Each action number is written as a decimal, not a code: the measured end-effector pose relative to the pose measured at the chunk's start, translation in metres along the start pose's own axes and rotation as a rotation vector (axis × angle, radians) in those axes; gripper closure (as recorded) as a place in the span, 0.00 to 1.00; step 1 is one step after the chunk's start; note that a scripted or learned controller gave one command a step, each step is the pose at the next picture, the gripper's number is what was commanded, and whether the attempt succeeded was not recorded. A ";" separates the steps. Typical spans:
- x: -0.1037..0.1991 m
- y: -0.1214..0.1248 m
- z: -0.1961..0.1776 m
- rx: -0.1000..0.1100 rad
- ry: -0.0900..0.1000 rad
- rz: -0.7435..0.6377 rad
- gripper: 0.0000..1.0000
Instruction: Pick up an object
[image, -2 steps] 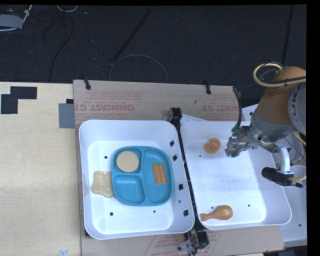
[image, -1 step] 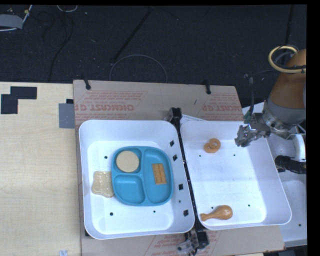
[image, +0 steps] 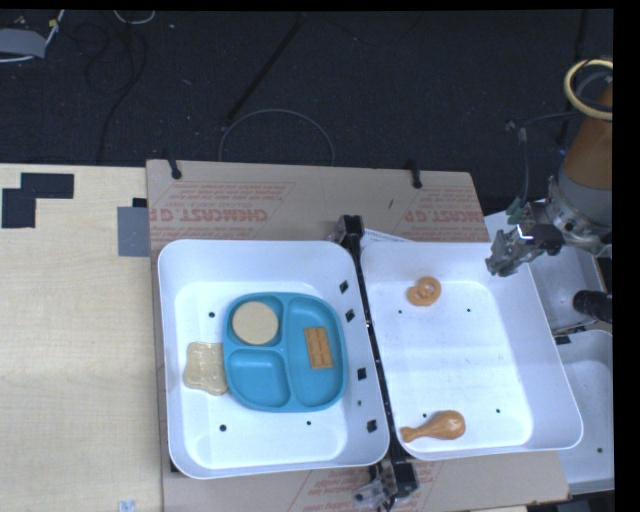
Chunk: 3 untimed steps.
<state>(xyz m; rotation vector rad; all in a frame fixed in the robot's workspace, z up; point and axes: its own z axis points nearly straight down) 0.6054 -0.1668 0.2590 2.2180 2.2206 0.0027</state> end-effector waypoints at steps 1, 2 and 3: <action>0.055 -0.003 -0.001 0.007 0.002 -0.002 1.00; 0.105 -0.022 0.014 0.009 0.002 -0.001 1.00; 0.145 -0.037 0.017 0.009 0.002 -0.001 1.00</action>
